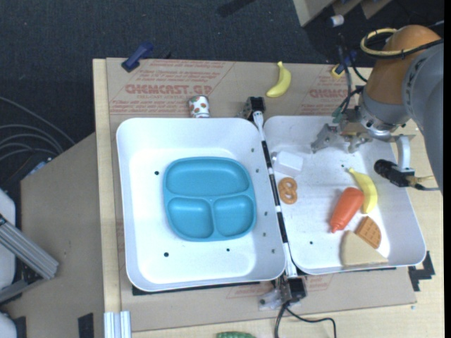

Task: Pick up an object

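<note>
Dark carpet surrounded a cardboard-covered bench (169, 83) that carried two shallow white bins side by side. The left bin (134, 189) held a blue three-compartment tray (208, 197) near its middle, with bare white floor all round it out to the walls. The right bin (310, 252) held the loose things: a small white block (288, 163) and a pretzel (287, 190) close to its left wall, a toy carrot (344, 209) and a yellow banana (364, 189) touching each other toward its right side, and a slice of bread (363, 251) with a brown cracker (368, 232) on it at the near right corner. The bin's near left floor lay bare. A second banana (279, 82) and a small patterned cup (200, 106) lay on the cardboard beyond the bins' far edges. The arm (405, 76) reached in over the right bin's far right corner, and the gripper (339, 134) hung at the far edge with its fingers spread apart and nothing between them, well apart from the carrot and the banana.
</note>
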{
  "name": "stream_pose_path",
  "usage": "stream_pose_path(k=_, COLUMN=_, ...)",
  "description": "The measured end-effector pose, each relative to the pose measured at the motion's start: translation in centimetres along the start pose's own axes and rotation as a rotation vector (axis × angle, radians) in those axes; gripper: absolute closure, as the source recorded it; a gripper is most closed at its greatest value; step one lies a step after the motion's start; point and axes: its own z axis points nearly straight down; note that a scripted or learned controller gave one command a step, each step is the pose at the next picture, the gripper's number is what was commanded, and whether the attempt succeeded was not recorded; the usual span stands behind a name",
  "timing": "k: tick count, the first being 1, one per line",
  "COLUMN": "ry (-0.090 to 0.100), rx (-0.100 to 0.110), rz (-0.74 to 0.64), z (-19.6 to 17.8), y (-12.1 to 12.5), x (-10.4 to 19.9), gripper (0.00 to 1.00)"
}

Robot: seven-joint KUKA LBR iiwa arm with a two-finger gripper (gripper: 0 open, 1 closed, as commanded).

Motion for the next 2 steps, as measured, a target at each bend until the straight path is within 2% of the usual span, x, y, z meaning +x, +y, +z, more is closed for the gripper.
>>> stream_pose_path(k=1, ry=-0.001, rx=-0.002, rz=0.002, z=0.0, y=0.0, x=-1.0, gripper=0.0)
stream_pose_path(k=2, ry=0.0, rx=0.0, rz=0.001, z=0.0, y=0.0, x=0.4, gripper=0.0)
